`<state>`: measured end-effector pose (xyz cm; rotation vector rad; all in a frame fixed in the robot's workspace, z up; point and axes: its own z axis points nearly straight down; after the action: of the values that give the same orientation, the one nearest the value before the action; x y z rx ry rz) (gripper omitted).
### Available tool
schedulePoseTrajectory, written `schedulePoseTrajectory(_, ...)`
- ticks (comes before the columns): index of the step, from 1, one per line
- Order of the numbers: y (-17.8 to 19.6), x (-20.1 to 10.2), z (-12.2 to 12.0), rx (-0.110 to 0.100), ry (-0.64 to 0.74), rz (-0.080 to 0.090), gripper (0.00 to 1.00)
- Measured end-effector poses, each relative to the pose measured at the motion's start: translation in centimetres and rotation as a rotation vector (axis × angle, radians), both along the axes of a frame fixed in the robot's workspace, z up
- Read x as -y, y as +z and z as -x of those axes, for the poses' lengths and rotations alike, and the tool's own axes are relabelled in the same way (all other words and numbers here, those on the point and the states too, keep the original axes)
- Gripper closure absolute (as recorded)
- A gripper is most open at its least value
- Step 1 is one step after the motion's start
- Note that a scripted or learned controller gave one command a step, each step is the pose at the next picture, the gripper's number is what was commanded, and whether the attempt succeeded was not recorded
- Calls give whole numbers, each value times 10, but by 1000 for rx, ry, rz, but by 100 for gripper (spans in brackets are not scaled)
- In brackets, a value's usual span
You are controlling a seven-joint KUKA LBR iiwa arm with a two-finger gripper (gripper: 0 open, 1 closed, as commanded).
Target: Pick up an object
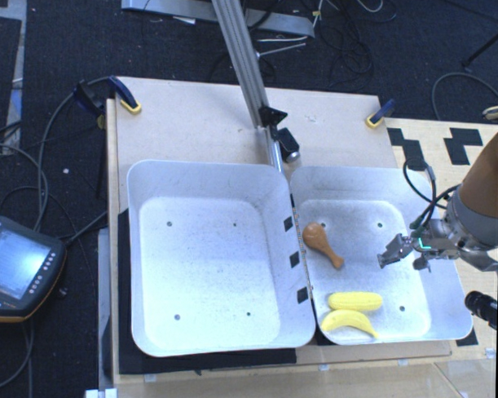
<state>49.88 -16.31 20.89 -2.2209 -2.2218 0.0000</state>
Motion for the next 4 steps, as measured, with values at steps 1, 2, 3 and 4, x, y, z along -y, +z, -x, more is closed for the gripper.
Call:
schedulePoseTrajectory(1,0,0,0,0,0,0,0)
schedulePoseTrajectory(2,-47,-9,1,-4,1,-1,0)
schedulePoseTrajectory(3,-99,-3,-5,-5,0,-1,0)
schedulePoseTrajectory(4,-114,-3,-5,-1,0,0,0)
